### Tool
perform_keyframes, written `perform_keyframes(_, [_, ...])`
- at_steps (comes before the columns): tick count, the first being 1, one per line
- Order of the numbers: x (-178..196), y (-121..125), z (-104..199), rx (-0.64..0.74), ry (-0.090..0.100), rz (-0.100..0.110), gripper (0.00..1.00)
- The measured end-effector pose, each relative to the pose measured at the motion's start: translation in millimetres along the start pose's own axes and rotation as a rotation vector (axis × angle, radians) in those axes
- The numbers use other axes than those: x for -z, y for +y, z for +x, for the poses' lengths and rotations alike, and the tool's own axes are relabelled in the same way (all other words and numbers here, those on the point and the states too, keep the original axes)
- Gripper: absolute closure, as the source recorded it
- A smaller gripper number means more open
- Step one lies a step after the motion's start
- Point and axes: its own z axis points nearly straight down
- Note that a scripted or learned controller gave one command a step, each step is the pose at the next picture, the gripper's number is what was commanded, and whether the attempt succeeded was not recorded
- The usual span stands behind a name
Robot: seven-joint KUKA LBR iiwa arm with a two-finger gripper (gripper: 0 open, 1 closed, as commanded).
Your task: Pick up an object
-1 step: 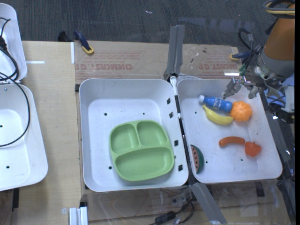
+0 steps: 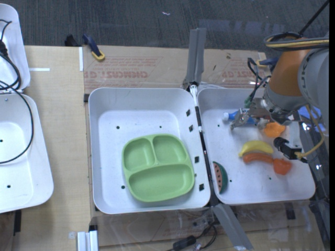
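The right bin holds a yellow banana, an orange carrot-shaped toy, a rounded orange piece and a small blue and white item. A watermelon slice leans against the bin's left wall. My gripper is low over the back of this bin, right beside the blue item and just left of the orange piece. The grey arm with its orange band hides the bin's back right corner.
The left bin holds a green divided plate. A grey divider post stands behind the gap between the bins. At the far left of the bench are white trays with black cables. A blue and yellow tool lies at the back.
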Motion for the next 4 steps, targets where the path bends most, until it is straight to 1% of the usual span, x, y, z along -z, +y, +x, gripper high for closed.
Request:
perform_keyframes(1, [9.0,0.0,-1.0,-0.002,0.0,0.0,1.0])
perform_keyframes(2, [8.9,-0.1,-1.1,-0.002,-0.001,0.001,0.0])
perform_keyframes(3, [-4.9,34.0,6.8,-0.072,0.001,0.028,0.0])
perform_keyframes(4, [-4.6,33.6,50.5,0.091,0.0,0.023,0.0])
